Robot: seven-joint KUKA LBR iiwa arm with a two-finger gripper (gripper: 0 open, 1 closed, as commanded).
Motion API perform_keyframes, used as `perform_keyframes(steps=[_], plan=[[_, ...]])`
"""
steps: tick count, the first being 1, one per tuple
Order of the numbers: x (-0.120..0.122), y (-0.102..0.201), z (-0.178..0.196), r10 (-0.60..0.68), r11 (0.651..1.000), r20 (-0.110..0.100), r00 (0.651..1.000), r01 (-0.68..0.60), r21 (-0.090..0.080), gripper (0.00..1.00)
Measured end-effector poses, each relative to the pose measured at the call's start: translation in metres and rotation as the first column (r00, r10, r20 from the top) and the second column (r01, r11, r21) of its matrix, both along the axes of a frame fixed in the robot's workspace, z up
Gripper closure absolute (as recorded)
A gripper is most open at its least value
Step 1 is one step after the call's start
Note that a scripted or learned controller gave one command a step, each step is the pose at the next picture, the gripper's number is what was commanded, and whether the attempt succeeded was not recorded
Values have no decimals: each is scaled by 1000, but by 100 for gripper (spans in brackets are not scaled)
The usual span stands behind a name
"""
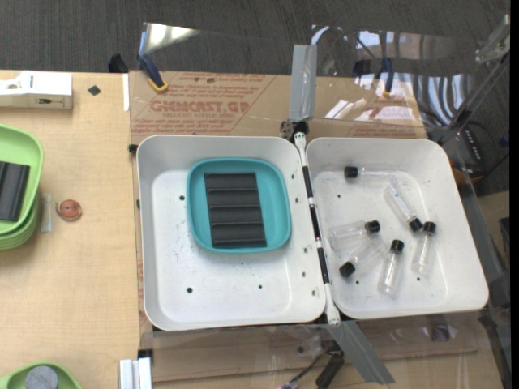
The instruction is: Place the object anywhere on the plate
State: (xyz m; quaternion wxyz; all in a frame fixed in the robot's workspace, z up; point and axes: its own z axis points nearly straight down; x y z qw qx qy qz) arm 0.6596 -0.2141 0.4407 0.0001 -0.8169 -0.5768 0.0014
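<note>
**Tubes waiting in the arm-side bin, plate not yet served**

Nearest the camera, six small clear tubes [392, 267] with black caps are lying loose in the right-hand bin [462, 298], the one on the side the arm reaches in from. Several are crowding close together, at angles to one another, and one tube [369, 172] is lying apart toward the far rim. No tube is resting on the plate, so the task is judged to be sitting at its first step: picking one up. Whether the pincer is wide or narrow cannot be told.

Across the seam [310, 217] between the bins, the teal plate [280, 213] is sitting in the left-hand bin [162, 290], with a dark ribbed pad [237, 209] taking up its middle. The next move is probably calling for a descent onto a tube lying clear of its neighbours, then a carry over the seam.

Farther out, a green dish [20, 148], an orange disc [70, 209] and a white box [36, 91] are resting on the bench, well off that path. Printed cardboard [203, 100] is lying behind the bins.
</note>
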Motion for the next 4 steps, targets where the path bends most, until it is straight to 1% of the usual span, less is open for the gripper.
perform_keyframes(steps=[1, 2, 3, 4], plan=[[0, 0, 0, -91, 996, -1, 996, 91, 0, 0], [0, 0, 0, -214, 977, 0, 977, 214, 0, 0], [-1, -1, 0, -352, 936, 1, 936, 352, 0, 0], [-32, -2, -1, -493, 870, -3, 870, 493, -1, 0]])
